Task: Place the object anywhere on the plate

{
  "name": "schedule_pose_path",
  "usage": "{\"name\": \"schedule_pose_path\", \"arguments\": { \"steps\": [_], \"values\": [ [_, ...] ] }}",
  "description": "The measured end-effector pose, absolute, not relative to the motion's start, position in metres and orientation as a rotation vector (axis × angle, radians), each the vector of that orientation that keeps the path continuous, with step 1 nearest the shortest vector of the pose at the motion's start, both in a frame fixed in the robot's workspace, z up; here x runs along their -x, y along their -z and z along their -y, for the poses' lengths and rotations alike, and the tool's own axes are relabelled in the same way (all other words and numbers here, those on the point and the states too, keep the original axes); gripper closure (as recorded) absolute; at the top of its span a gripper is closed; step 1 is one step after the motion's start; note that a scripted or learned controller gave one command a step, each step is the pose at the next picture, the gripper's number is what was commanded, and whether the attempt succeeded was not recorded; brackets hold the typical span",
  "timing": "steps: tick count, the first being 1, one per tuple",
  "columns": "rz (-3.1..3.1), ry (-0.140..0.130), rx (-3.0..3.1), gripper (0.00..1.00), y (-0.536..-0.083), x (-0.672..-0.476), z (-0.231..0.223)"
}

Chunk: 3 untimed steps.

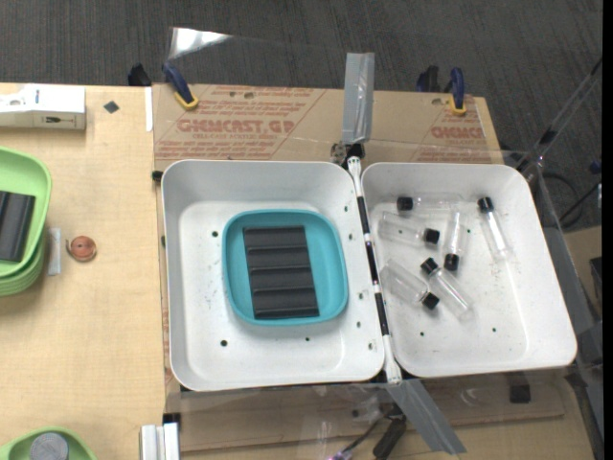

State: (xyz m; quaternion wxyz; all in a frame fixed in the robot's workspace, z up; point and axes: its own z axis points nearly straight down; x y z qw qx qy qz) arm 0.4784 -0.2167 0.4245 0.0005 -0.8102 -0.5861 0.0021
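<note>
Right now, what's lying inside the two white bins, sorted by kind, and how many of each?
Clear tubes with black caps, all in the right bin: 6
Teal plate, in the left bin: 1
Black ridged block, lying on the plate: 1
Total: 8

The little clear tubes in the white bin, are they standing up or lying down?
Lying down. The clear tubes lie flat on the floor of the right bin, pointing different ways, black caps at their ends. None is on the teal plate.
</note>
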Motion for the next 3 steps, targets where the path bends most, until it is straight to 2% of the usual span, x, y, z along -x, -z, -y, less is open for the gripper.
{"name": "schedule_pose_path", "arguments": {
  "steps": [3],
  "values": [
    [1.841, -0.007, 2.545, 0.00, -0.4245, -0.4784, 0.2167]
  ]
}}
